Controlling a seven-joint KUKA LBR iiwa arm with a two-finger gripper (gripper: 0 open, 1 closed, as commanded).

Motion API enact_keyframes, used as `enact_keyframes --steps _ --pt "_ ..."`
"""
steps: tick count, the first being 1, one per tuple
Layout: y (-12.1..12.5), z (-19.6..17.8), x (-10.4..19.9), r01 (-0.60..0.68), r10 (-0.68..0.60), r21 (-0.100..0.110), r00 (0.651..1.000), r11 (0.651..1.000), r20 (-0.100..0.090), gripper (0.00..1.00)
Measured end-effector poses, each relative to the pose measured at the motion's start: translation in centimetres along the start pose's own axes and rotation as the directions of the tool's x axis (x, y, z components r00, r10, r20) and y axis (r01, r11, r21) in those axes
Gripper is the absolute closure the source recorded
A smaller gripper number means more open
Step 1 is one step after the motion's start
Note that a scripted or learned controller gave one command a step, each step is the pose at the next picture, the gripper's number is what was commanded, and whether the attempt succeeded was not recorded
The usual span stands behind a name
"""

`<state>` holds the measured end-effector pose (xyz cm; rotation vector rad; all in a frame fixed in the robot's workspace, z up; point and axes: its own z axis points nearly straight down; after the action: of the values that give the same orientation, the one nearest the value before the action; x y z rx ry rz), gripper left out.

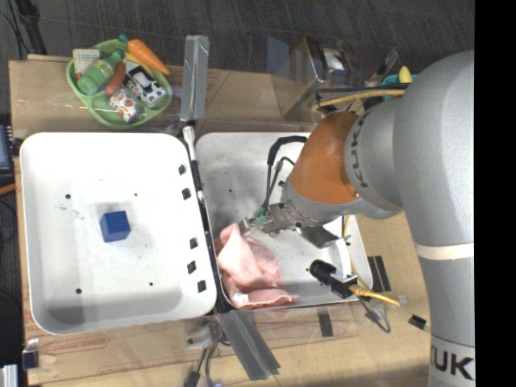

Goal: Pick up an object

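Camera view, looking down at a slant on a bench (44,87) that carries two shallow white bins side by side. The left bin (81,168) holds a small blue cube (115,225), which sits alone near the middle of its floor. The right bin (234,168) holds a crumpled pink cloth (246,268), bunched in the near left corner against the wall between the bins.

A grey arm (427,143) with an orange band reaches in from the right and bends down over the right bin. Its hand (260,219) hangs low, just above or touching the upper edge of the pink cloth; which of the two cannot be told. The wrist hides most of the hand, so it cannot be told whether it is spread or pressed together. Nothing can be seen held in it.

At the far left corner of the bench, outside the bins, a green bowl (119,83) holds toy food, including an orange carrot.

The step in hand looks like the approach to a grasp, and the pink cloth is the likely target because it lies right at the hand. The next move probably calls for sinking into a raised fold of the cloth, closing on it and lifting straight up. Soft fabric may slip free if only a thin edge is caught.
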<state>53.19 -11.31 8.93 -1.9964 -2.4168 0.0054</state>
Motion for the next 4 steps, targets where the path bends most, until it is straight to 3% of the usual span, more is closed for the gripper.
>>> enact_keyframes --steps 1,2,3,4 --pt "-3.2 0.1 1.4 0.062 -0.062 -0.001 0.998 0.998 0.000 0.00" --pt "-3.1 -11.0 -3.7 -0.131 0.131 -0.003 0.991 0.991 0.002 0.00" --pt "-2.9 -3.3 0.0 -0.085 0.085 0.003 0.996 0.996 0.000 0.00" --pt "-1.4 0.1 -0.3 -0.056 0.056 0.001 0.998 0.998 -0.001 0.00"
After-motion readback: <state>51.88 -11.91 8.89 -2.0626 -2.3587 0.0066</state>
